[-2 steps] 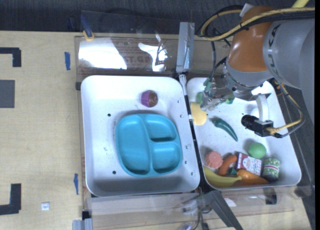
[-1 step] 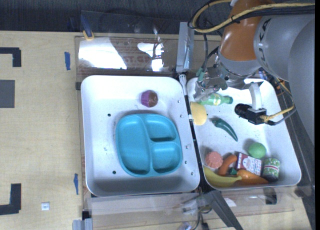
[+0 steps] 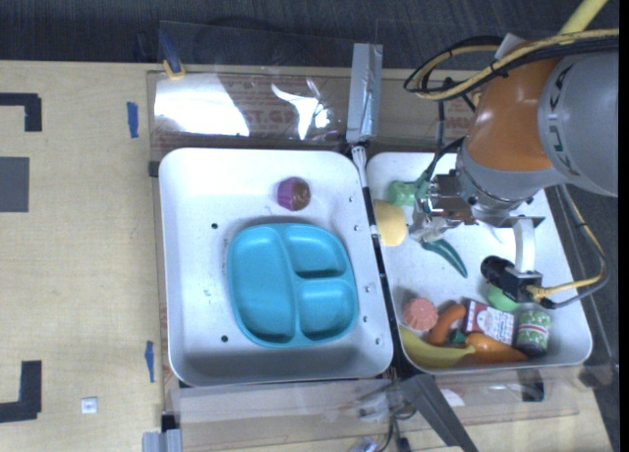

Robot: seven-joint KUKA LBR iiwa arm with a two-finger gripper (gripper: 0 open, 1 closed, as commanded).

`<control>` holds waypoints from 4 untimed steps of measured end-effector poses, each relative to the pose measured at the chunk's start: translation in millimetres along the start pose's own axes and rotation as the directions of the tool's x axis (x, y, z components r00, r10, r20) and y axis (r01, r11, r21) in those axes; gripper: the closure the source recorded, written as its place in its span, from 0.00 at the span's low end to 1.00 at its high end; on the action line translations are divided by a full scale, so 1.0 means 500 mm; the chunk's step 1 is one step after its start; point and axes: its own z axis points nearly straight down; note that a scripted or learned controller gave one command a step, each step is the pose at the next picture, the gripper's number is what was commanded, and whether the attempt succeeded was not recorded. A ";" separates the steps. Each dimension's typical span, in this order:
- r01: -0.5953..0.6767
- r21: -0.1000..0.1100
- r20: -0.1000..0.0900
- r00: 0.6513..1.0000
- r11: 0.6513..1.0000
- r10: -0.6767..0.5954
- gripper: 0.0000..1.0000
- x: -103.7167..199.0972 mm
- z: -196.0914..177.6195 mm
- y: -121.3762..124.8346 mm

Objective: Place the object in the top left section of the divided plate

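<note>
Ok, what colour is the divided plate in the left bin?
The divided plate is light turquoise blue, plain with no pattern, seen best in the overhead camera view.

I see a pale wooden bench (image 3: 79, 273) carrying two shallow white bins side by side, their inner rims touching. The left bin (image 3: 187, 195) and the right bin (image 3: 565, 337) sit toward the bench's far edge. Black square-bracket markings (image 3: 22, 111) lie on the bench surface at the left, with a dark grey square (image 3: 12, 185) between them. Strips of blue tape (image 3: 132, 118) sit just beside the left bin. A clear plastic sheet (image 3: 256, 106) lies behind that bin.
</note>
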 end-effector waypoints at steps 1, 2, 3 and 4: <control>0.048 -0.001 0.001 0.999 0.999 -0.048 1.00 -0.125 0.000 -0.088; 0.049 -0.004 0.001 0.999 0.999 -0.049 1.00 -0.117 -0.001 0.171; 0.024 -0.009 0.001 1.000 1.000 -0.024 1.00 -0.122 0.192 0.052; -0.198 -0.005 -0.001 0.980 0.980 0.198 1.00 -0.053 -0.002 -0.089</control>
